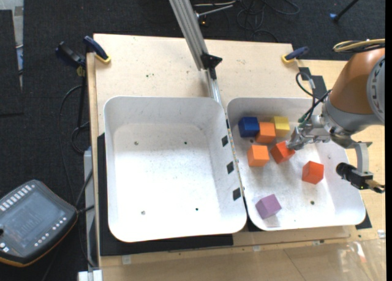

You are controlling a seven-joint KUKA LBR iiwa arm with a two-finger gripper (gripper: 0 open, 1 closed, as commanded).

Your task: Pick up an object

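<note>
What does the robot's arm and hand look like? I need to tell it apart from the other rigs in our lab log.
The arm is rounded, orange above the wrist and grey below. Dark cables loop along its upper side. The hand is a small metallic grey piece, and a black fitting juts out below the wrist.

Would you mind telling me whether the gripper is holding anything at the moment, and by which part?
It cannot be told. The gripper sits low in the right bin, right beside the red-orange block, but no grasp on it is visible.
</note>
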